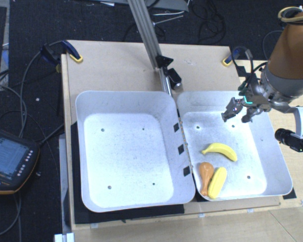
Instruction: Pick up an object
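In the right bin [272, 150] lie three items. A yellow banana [220, 150] rests near the bin's middle. Closer to the front edge sit a yellow corn-like piece [217, 182] and an orange drumstick-shaped piece [206, 176], touching side by side. My gripper [237, 112] hovers over the back part of the right bin, up and to the right of the banana. Its two dark fingers are spread apart with nothing between them.
The left bin [86, 135] stands beside the right one, sharing a middle wall. A slanted metal pole [146, 29] with a black clamp rises behind the bins. A teach pendant [7, 158] lies off the bench at the left.
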